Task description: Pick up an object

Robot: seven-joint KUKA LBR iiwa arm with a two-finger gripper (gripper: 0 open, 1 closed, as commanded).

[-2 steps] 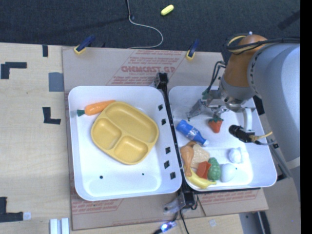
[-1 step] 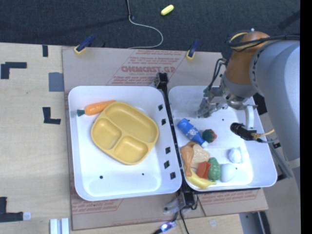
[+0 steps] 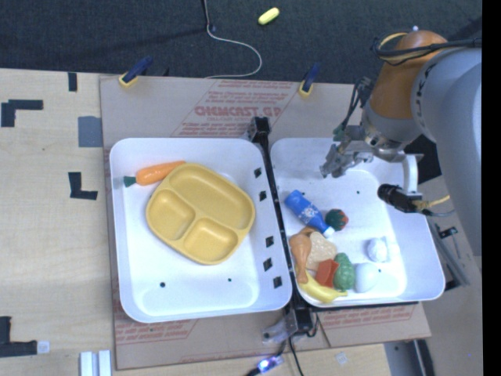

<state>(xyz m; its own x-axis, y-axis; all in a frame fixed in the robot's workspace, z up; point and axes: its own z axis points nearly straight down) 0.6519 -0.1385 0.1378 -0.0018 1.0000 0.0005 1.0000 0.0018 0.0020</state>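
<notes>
On the left bin (image 3: 133,288), a shallow white tray with rounded corners, a smooth yellow plastic plate (image 3: 200,212) with three moulded compartments lies near the middle, and an orange carrot (image 3: 156,172) with a small green stub rests touching its rim at about ten o'clock, its long axis running roughly from three to nine with the green end towards nine. Across the black divider, the right bin (image 3: 415,288) holds a blue bottle (image 3: 304,211) with a white cap, lying on its side, its long axis running from ten to four o'clock and the cap towards four. Just beside the cap sits a small round red-and-green piece (image 3: 337,218). At the bin's six o'clock corner toy foods lie heaped and touching: a tan chicken-like piece (image 3: 311,249), a red piece (image 3: 326,272), a knobbly green piece (image 3: 344,272), a yellow banana (image 3: 321,291) and a white egg-shaped piece (image 3: 365,276); another white rounded piece (image 3: 378,249) lies near. Above the bin's twelve o'clock part hangs the gripper (image 3: 335,165), dark and metallic, nothing between its fingers; whether they are apart or together cannot be told.
</notes>
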